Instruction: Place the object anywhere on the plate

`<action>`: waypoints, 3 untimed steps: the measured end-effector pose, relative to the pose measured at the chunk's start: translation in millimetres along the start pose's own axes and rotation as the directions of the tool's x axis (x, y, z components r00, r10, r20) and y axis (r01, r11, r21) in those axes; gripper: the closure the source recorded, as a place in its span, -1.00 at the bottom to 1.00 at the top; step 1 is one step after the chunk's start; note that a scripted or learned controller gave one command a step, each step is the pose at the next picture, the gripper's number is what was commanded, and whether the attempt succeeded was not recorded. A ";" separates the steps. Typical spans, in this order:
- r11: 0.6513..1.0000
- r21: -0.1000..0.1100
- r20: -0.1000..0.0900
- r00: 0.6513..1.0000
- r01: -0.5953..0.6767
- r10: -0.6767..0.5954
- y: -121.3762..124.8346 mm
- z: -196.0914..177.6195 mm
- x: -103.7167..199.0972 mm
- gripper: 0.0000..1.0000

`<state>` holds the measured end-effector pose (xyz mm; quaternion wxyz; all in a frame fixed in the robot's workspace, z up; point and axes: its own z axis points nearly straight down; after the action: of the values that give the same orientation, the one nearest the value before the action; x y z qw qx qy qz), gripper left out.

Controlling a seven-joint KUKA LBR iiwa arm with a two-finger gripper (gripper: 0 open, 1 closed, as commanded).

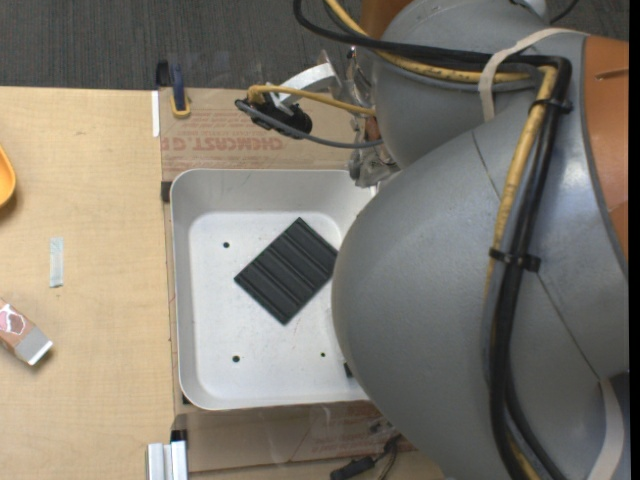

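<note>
Grey arm point(480, 268) fills right half of view, covering right part of white bin point(185, 298); black and yellow cables point(520, 188) run down its body; claw hidden behind arm, cannot tell its state; dark ribbed square pad point(287, 270) lies flat on bin floor, turned like diamond, near arm's edge; wooden surface point(90, 368) at left carries small grey strip point(56, 262), wrapped bar point(22, 333) near left edge, orange item point(5, 178) cut off by frame.
</note>
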<state>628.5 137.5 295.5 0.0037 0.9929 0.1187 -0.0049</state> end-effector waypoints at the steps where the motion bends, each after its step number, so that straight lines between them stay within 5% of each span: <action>1: 1.000 0.000 0.000 1.000 0.001 -0.001 -0.1 -0.3 0.0 -1.00; 2: 1.000 -0.002 0.003 1.000 -0.006 0.006 3.9 -7.9 -0.4 1.00; 3: 1.000 -0.001 0.003 1.000 -0.006 0.006 3.6 -8.3 -0.4 -1.00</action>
<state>629.0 134.1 303.8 0.0046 0.9932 0.1159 -0.0062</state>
